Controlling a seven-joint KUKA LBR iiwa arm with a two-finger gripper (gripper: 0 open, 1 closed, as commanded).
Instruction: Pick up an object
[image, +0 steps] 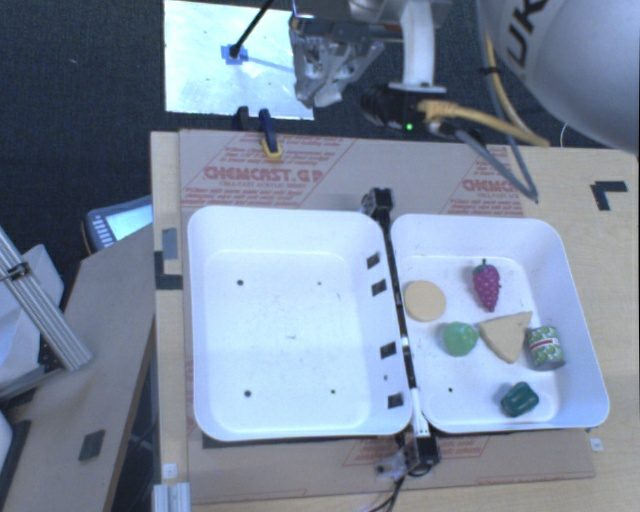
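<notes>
Fingers (318, 85) up at the far edge of the worktop (165, 300), over the gap between a shiny metal sheet (200, 60) and a printed board (300, 170); too blurred to tell whether open or closed, nothing seen between them. Well apart from every object, all of which lie in the right bin (575, 330).

Likely best pick: dark green piece (519, 399), near the bin's front right corner, clear of its neighbours. Probably light hollow plastic, stiff, somewhat smooth, so best taken across its narrow middle from straight above. Close to the rim, though, so little room on that side.

Other candidates:
- purple grape bunch (486, 285), bumpy, probably easy to hold, standing alone at the back
- round tan disc (424, 300), flat against the floor, hard to get under
- green ball (460, 338), just beside a tan wedge (507, 335), liable to roll away
- small can (545, 347), touching or nearly touching the wedge, crowded on one side

Left bin (200, 330) alongside, joined by dark clips (385, 320) down the middle. Yellow cable (470, 115) and a yellow clamp (268, 140) back near the arm, out of the path down.
</notes>
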